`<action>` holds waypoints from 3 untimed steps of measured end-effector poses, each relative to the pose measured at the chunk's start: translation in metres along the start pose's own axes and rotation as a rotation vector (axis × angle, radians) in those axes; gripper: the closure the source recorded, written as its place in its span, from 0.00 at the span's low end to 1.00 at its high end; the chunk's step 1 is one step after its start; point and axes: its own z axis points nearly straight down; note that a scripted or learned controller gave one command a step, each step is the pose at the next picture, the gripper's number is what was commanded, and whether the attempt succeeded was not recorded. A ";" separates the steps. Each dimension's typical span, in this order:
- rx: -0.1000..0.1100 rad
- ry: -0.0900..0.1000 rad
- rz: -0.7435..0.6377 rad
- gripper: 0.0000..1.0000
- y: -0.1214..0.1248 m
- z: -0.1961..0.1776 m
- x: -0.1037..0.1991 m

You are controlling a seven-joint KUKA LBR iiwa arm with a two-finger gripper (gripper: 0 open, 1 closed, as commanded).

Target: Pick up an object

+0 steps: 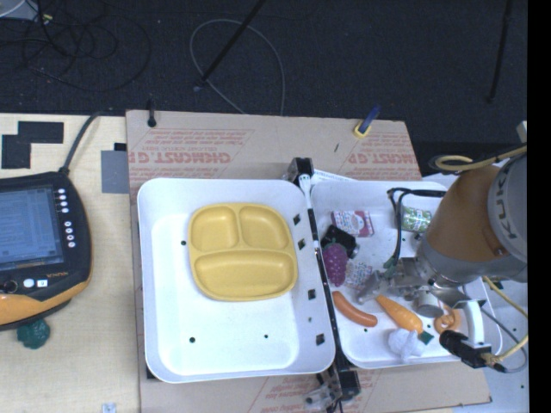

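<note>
The right bin holds a jumble of small items. A purple grape bunch lies near its left wall, with an orange sausage below it. A carrot lies to the sausage's right, and a white crumpled lump rests by the front wall. A pink and white packet and a green can lie toward the back. My gripper hangs low over the bin's middle, just right of the grapes and above the sausage and carrot. Nothing is visibly held.
The left bin carries a yellow divided plate. A teach pendant lies on the bench at far left. The arm's grey body and its cables cover the right bin's right side.
</note>
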 end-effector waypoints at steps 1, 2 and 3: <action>0.000 0.004 0.005 1.00 0.001 -0.009 0.000; 0.000 -0.002 -0.001 1.00 0.038 -0.098 0.071; 0.002 -0.002 0.000 0.00 0.038 -0.098 0.071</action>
